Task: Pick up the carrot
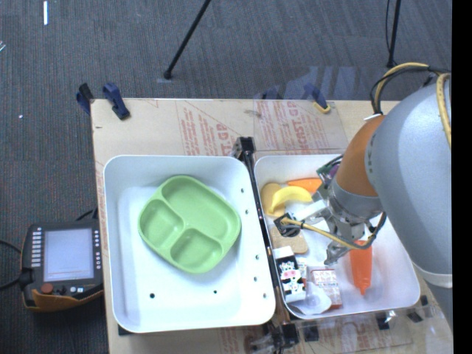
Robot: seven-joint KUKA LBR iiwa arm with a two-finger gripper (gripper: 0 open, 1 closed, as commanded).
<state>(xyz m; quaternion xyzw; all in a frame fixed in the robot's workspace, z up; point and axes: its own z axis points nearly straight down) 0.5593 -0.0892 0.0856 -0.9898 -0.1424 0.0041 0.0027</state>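
Green divided plate in left bin; gripper over right bin, just beside carrot, near banana.

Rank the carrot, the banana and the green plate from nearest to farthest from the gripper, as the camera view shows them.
1. Carrot: right bin, just beside the gripper, on the view's right.
2. Banana: same bin, up and to the view's left of the gripper.
3. Green plate: left bin, across the divide, farthest.

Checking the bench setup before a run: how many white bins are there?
2: the left bin holds a green plate; the right bin holds the carrot and other items.
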